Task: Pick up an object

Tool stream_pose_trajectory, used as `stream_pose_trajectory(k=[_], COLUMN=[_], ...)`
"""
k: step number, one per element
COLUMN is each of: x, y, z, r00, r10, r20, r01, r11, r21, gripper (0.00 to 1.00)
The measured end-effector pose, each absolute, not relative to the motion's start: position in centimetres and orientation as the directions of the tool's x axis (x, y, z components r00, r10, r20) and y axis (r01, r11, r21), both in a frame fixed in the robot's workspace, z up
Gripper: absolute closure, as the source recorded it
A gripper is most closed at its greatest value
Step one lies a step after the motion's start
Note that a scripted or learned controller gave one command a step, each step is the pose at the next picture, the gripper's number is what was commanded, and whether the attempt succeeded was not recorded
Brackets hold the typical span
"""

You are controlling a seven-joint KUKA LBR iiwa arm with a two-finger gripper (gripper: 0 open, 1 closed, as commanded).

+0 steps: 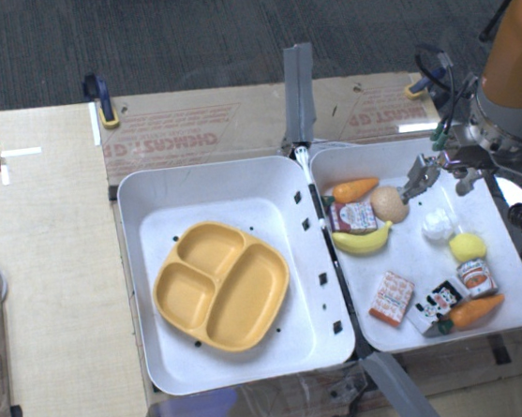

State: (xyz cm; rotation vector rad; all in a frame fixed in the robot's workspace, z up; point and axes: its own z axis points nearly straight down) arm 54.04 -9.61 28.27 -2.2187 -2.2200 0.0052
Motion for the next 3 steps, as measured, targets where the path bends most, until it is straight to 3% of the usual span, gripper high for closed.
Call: stream_pose_trajectory(k=[1, 2, 3], x=[57.5, 59.3, 57.6], y=[-9.8, -10.9, -10.8], z=[18.7, 9.1, 9.1], r00=[-0.122, -0.297, -0.394], r10=[0.993, 0.955, 0.919], r20=[0.001, 0.001, 0.001], r01=[0.993, 0.955, 0.919], r11=[0.122, 0.297, 0.394], r21=[-0.003, -0.002, -0.002], gripper=[0.00, 0.00, 0.00])
